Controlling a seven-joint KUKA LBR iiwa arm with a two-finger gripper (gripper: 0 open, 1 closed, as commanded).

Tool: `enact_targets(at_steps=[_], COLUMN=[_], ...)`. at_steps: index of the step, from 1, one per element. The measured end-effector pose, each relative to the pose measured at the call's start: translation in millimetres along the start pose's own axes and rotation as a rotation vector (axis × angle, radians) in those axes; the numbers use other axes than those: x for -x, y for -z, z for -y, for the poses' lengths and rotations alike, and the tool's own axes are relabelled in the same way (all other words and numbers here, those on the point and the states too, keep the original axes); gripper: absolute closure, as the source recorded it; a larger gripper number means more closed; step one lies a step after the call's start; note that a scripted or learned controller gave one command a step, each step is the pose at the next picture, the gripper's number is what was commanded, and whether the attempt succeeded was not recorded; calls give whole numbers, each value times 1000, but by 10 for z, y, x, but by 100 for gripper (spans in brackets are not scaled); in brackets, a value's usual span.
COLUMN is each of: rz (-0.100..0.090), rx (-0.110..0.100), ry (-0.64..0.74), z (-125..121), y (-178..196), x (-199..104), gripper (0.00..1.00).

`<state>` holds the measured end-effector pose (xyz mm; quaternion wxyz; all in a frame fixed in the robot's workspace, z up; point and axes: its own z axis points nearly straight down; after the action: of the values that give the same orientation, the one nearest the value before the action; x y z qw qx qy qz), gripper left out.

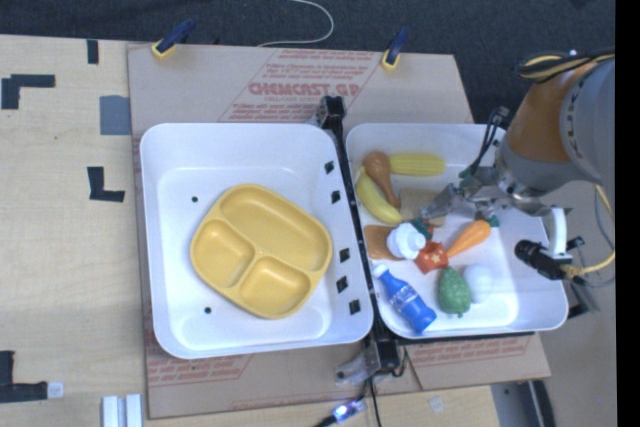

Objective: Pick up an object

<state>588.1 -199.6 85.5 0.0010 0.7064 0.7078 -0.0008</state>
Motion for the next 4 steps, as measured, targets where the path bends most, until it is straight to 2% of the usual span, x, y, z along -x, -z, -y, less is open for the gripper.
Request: enact_targets(at_steps=[1, 3, 4], rz=[-3, -1, -3], rx=[4, 5, 0], ry=[1, 0, 0], z=[-19, -65, -68], y=[127, 1348, 1389], x=[-13, -52, -59], gripper=[100, 100, 100])
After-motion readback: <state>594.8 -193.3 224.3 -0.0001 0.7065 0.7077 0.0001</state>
